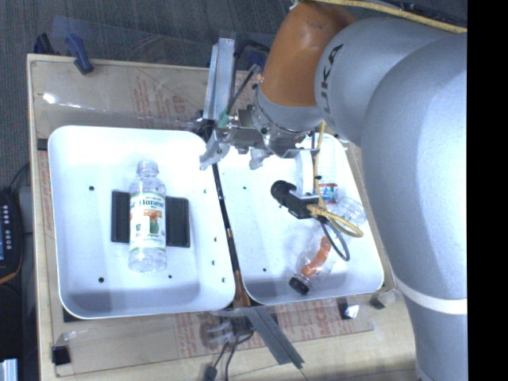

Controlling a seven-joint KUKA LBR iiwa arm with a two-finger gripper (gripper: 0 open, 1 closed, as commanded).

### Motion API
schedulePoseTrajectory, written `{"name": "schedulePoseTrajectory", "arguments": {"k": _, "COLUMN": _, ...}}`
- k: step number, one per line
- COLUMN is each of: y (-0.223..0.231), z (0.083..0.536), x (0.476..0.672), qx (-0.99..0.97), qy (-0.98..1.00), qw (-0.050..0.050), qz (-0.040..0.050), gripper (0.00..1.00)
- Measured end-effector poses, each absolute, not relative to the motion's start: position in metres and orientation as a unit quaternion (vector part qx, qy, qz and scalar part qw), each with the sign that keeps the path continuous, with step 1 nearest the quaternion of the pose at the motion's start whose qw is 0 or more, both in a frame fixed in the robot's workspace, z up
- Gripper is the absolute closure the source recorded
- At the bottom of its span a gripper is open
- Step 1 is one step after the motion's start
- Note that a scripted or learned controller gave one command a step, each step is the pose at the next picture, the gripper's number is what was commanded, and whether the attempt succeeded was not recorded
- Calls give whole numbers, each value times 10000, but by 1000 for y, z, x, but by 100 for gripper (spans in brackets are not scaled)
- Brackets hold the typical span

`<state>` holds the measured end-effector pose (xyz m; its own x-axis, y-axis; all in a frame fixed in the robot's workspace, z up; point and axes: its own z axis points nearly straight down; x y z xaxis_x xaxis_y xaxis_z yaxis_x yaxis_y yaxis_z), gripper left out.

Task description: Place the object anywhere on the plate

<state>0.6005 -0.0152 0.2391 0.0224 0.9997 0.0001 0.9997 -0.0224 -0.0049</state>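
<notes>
Surface [119, 94]: pale board with red print, under both bins.
Left bin [71, 157]: white and shallow, in the left half of the frame.
Black plate [178, 221]: flat and dark, in the middle of the left bin.
Clear bottle [148, 213]: lying across the black plate, cap toward the top of the frame, label with orange and green print facing up.
Right bin [254, 236]: white, just beside the left bin, rims meeting in the middle of the frame.
Orange bottle [313, 264]: clear with orange inside, black cap, lying tilted near the lower edge of the right bin.
Crumpled bottle [341, 205]: clear, red and blue label, by the right wall of the right bin.
Tool [232, 159]: upper middle of the frame, above where the two bins meet; fingers [209, 157] apart.
Arm [397, 133]: big and grey with an orange band, on the right side of the frame.
</notes>
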Motion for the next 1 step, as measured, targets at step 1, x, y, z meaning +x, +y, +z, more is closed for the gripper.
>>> {"name": "schedulePoseTrajectory", "arguments": {"k": 1, "y": -5, "z": 297, "x": 615, "qx": -7233, "qy": -6905, "qw": -6, "qz": -4, "gripper": 0}}
